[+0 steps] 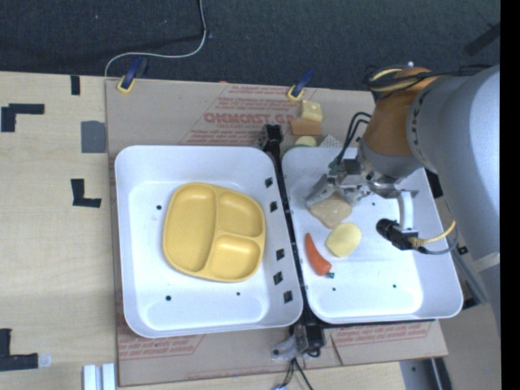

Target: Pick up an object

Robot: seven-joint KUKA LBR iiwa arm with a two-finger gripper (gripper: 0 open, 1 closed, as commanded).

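Observation:
In the right bin (382,299) lie a pale beige chunk (330,211), a round yellow piece (343,240) and a small orange carrot (317,254). My gripper (340,182) hangs low over the bin's upper left part, right above the beige chunk. Its metal fingers point down and left toward that chunk. I cannot tell whether anything sits between them. The grey arm with its orange band (394,120) comes in from the upper right.
The left bin (142,299) holds a yellow divided plate (214,231). A black divider (284,218) runs between the bins. A tan block (306,120) and a small pale object (305,142) rest on the cardboard behind the right bin. A black cable fitting (396,233) hangs beside the gripper.

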